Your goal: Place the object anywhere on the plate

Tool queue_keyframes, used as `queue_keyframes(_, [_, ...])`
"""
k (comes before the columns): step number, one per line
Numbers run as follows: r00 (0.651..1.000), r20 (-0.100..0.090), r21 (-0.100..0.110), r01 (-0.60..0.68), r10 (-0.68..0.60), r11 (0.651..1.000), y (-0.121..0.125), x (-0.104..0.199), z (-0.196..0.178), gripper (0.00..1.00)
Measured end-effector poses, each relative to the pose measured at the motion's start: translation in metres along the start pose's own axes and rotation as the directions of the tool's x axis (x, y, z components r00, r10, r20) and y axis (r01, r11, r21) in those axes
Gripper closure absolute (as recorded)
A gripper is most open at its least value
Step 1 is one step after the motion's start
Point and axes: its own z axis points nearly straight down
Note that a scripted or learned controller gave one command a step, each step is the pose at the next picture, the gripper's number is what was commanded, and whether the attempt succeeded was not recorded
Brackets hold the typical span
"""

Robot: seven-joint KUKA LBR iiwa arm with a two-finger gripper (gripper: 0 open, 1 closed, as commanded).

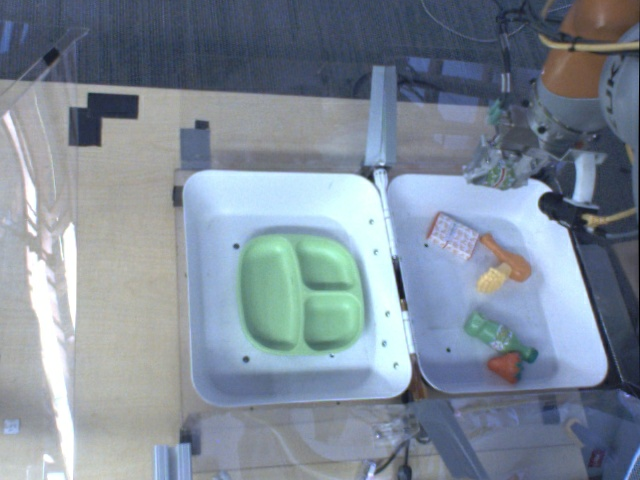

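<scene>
A green plate (300, 293) with three compartments lies in the left white bin (210, 368). Several small objects lie in the right bin (570, 368): a pink-and-white checkered packet (452, 236), an orange piece (507, 258), a yellow corn piece (491, 280), a green bottle (493, 331) and a red-orange piece (505, 368). My gripper (503, 165) hangs over the back edge of the right bin, above and behind the checkered packet. Something pale grey-green and crumpled-looking shows at its tip; I cannot make out what it is.
A metal divider (380, 128) runs back from the seam between the bins. The arm's orange band (598, 13) is at the top right, with cables behind it. A clear panel (40, 218) stands at the far left of the bench.
</scene>
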Motion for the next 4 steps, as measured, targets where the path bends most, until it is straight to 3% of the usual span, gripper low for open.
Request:
queue_keyframes(1, [0.996,-0.002,0.004,-0.087,0.087,0.996,-0.047,0.072,0.037,1.00])
queue_keyframes(2, [0.990,-0.001,-0.004,0.141,-0.141,0.990,-0.087,0.158,0.036,1.00])
queue_keyframes(3, [0.985,-0.003,0.002,0.171,-0.171,0.985,-0.122,0.214,0.028,1.00])
queue_keyframes(4, [0.985,-0.003,0.002,0.170,-0.170,0.985,-0.122,0.213,0.028,0.00])
